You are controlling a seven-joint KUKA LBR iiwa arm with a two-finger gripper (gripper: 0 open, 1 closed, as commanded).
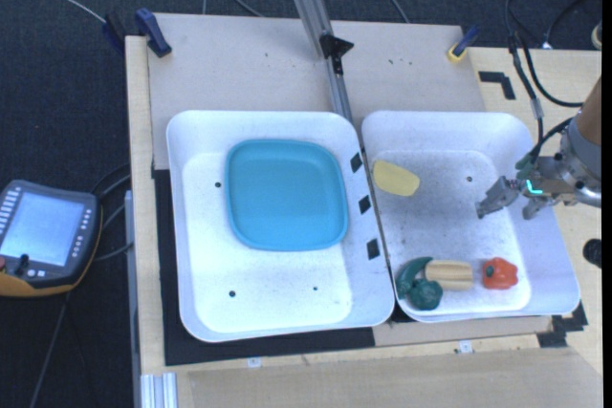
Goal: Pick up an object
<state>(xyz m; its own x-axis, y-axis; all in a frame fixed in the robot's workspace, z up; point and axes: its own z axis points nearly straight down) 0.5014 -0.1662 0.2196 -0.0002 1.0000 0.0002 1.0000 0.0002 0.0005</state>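
Overhead view of my bench with the pick not yet made: the gripper (512,198) hangs over the right-hand part of the right bin (449,124), its two fingers spread apart with nothing between them, one finger (493,199) reaching left over bare bin floor and the other angled down nearer the wrist. I judge the task to be at its approach stage; choosing a target, descending, closing and lifting are all left to do. Count of candidates in the right bin: four. One pale yellow oval piece (395,178) lies near the bin's upper left, close to the divider and well apart from the gripper. Three lie in a row along the near wall: a dark green vegetable-shaped toy (419,284) at the left, a tan cylindrical block (449,274) touching or just beside it, and a red pepper-like toy (499,273) at the right, just beside the block. The red toy is the nearest to the gripper, lying below it in the view. The left bin (191,234) holds one item, a teal square plate (287,194). Bins: two. Arms: one. A teach pendant (43,234) rests off the bench at far left
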